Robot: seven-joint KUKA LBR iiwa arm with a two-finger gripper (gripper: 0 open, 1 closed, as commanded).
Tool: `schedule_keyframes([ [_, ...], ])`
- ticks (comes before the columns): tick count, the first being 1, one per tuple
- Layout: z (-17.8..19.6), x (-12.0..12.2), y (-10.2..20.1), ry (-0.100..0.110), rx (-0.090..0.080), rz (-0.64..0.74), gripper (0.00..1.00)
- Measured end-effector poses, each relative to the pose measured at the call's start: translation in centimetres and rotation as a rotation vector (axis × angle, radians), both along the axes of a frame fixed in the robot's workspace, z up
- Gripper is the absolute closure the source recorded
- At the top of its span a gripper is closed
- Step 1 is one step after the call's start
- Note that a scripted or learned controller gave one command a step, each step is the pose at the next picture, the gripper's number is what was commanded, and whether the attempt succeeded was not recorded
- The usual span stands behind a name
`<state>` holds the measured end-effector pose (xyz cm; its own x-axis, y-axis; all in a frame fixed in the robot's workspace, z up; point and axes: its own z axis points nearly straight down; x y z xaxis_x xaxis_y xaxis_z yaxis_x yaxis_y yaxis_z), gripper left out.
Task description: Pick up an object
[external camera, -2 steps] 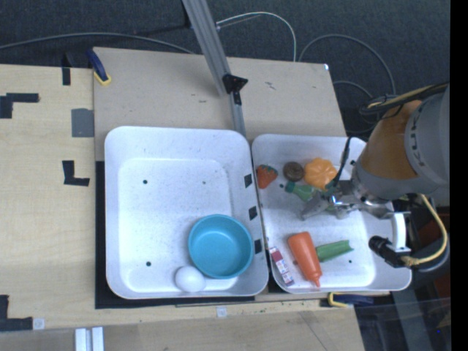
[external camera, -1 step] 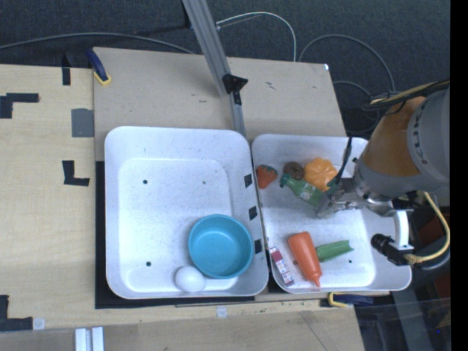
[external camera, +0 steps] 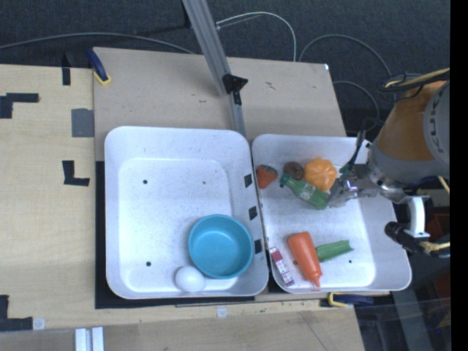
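My gripper (external camera: 345, 189) is low in the right bin (external camera: 387, 262), near its right wall. It is right beside the right end of a green bottle (external camera: 307, 191) that lies on its side. An orange round fruit (external camera: 320, 172) sits just left of the gripper, touching the bottle. A brown lump (external camera: 293, 170) and a small red strawberry-like piece (external camera: 266, 175) lie farther left. An orange bottle (external camera: 306, 258), a green pod (external camera: 333, 251) and a small red-and-white tube (external camera: 281, 265) rest near the front of the same bin.
The left bin (external camera: 131, 196) holds a blue bowl (external camera: 219, 245) and a white ball (external camera: 190, 277) at its front. A grey pole (external camera: 208, 35) slants down to the bins' shared back edge. The arm's orange band (external camera: 409, 126) hangs over the right bin's right side.
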<state>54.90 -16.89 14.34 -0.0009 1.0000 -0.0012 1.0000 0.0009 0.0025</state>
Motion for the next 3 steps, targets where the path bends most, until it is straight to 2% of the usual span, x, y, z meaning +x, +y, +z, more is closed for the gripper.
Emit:
schedule_keyframes([
  [1,4.3,0.3,-0.4,-0.001,0.000,0.000,1.00],
  [2,9.1,0.6,0.5,-0.002,0.000,0.002,1.00],
  [3,9.9,1.9,5.7,0.003,0.003,0.006,1.00],
])
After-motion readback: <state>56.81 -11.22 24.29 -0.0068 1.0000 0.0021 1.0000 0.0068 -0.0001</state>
